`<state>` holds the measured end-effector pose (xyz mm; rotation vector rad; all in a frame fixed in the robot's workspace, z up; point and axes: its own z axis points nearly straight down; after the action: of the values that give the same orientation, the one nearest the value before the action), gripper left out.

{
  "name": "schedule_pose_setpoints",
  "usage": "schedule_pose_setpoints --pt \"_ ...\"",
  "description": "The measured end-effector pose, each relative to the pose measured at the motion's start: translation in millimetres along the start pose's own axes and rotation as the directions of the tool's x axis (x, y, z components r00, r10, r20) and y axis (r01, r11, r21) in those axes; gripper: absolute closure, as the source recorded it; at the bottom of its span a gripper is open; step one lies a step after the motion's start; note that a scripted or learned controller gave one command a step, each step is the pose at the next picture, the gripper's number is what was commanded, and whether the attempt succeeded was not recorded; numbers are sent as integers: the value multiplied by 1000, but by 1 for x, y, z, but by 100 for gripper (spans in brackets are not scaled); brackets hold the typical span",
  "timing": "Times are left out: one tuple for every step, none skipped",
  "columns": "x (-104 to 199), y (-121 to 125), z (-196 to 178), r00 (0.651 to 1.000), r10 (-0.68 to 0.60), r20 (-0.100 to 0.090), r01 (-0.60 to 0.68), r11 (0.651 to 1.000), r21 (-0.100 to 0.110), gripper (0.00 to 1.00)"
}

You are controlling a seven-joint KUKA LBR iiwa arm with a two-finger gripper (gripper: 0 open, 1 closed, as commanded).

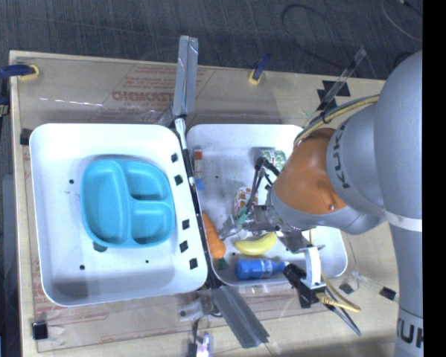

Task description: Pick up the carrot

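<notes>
The carrot is orange and lies lengthwise against the left wall of the right bin, near its front corner, with nothing touching it. My gripper hangs below the orange wrist band over the middle of the right bin, a short way to the right of the carrot and slightly behind it. The gripper's dark body sits just above a yellow banana, and the wrist hides much of the bin floor behind it.
A blue bottle lies along the right bin's front wall, beside the banana. Small packets lie at that bin's back. The left bin holds a blue divided tray. A metal divider runs between the bins.
</notes>
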<state>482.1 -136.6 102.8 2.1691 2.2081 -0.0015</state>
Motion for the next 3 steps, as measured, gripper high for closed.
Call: schedule_pose_setpoints --pt "17 -3 1 960 281 3 -281 960 5 0" --pt "32 5 -10 966 259 -17 -259 966 0 100" --pt "31 5 -10 966 259 -16 -259 966 -1 0"
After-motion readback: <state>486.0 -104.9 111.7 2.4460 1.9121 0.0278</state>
